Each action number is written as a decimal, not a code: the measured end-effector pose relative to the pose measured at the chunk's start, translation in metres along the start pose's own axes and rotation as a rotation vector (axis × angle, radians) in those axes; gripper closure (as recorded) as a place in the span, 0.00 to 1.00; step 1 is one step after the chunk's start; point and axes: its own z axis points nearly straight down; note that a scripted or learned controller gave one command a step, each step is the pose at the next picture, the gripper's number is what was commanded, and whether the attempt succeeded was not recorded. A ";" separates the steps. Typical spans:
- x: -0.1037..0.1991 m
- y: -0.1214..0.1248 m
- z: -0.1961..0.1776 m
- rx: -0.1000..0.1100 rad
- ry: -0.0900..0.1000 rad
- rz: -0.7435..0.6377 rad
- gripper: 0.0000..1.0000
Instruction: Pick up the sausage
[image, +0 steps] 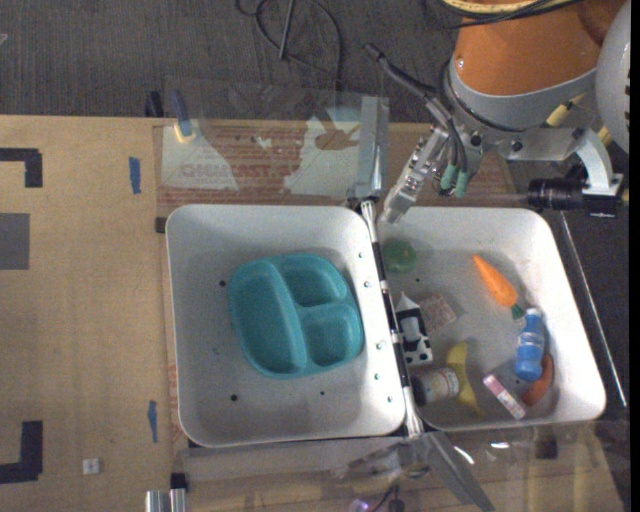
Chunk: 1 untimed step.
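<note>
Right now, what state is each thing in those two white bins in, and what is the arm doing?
Gripper: raised over the divider, nothing seen in it.
Teal tray: flat in the left bin, its sections bare.
Carrot: lying in the right bin.
Blue bottle: lying on its side.
Sausage: lying by the bottle, untouched.
Banana: lying beside a small can.
Green ball: resting near the divider.

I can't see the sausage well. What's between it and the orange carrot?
The camera view shows a blue bottle lying between the carrot and the sausage, overlapping the sausage's upper end.
</note>
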 end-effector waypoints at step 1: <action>0.033 0.070 0.161 0.000 0.002 -0.231 1.00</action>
